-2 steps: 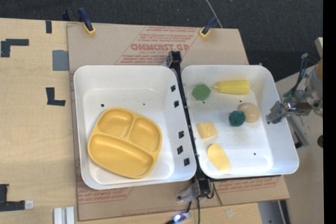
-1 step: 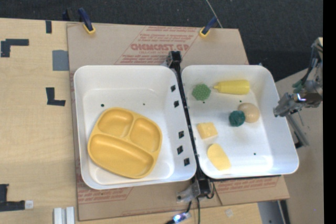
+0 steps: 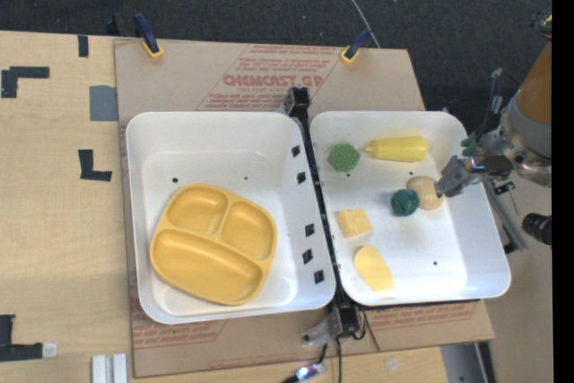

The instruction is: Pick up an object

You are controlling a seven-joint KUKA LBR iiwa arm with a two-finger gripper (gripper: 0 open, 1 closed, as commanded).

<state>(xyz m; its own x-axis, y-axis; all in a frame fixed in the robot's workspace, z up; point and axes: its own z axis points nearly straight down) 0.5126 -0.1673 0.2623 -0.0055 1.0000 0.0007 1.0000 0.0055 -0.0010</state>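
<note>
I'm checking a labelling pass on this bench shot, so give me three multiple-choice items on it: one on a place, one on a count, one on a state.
1. Where does the yellow divided plate lie?
A. in the left bin
B. in the right bin
C. on the cardboard outside both bins

2. How many loose objects lie in the right bin?
A. three
B. six
C. nine

3. Where is the gripper?
A. over the left bin
B. at the right bin's right side, close to the beige ball
C. above the clamps

Key: 1 A, the plate sits inside the left bin's walls. 2 B, six pieces can be counted there. 3 B, its tip is next to the ball.
</note>
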